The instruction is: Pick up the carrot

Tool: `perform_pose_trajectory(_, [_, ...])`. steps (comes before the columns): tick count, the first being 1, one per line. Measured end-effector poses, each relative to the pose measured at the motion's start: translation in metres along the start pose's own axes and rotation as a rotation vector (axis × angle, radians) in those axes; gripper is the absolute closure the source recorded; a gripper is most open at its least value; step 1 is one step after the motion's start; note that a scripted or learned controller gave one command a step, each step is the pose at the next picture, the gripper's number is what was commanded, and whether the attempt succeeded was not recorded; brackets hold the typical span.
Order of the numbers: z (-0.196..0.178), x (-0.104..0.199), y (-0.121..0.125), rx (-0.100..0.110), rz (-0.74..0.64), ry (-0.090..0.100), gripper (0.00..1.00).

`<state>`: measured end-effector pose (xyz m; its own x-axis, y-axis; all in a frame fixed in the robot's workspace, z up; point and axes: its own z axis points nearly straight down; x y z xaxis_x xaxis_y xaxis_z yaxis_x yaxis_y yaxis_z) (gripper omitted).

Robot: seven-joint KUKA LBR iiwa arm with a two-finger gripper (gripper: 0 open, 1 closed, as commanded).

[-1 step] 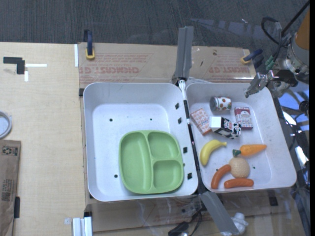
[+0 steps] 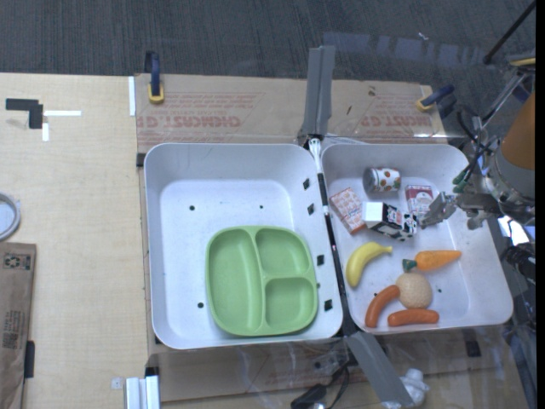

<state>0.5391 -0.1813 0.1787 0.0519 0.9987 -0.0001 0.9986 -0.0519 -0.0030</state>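
The carrot (image 2: 438,260) is orange with a small green top at its left end. It lies on its side in the right bin (image 2: 487,307), toward the right wall. My gripper (image 2: 439,209) hangs over the same bin, a little above and behind the carrot, close to a red and white carton (image 2: 418,198). It is apart from the carrot and I see nothing held in it. The arm (image 2: 516,147) comes in from the right edge.
Around the carrot lie a beige round item (image 2: 415,290), two orange-red sausages (image 2: 381,305) (image 2: 413,317), a banana (image 2: 366,260), a black and white carton (image 2: 390,216), a red packet (image 2: 347,208) and a small can (image 2: 383,178). A green divided plate (image 2: 262,279) sits in the left bin (image 2: 170,228).
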Motion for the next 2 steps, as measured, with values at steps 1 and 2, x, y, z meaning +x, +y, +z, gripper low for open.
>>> perform_pose_trajectory(1, [0.028, -0.005, 0.021, -0.001, 0.015, 0.000, 0.00])
perform_pose_trajectory(2, [0.087, -0.019, -0.039, -0.001, -0.003, 0.001, 0.00])
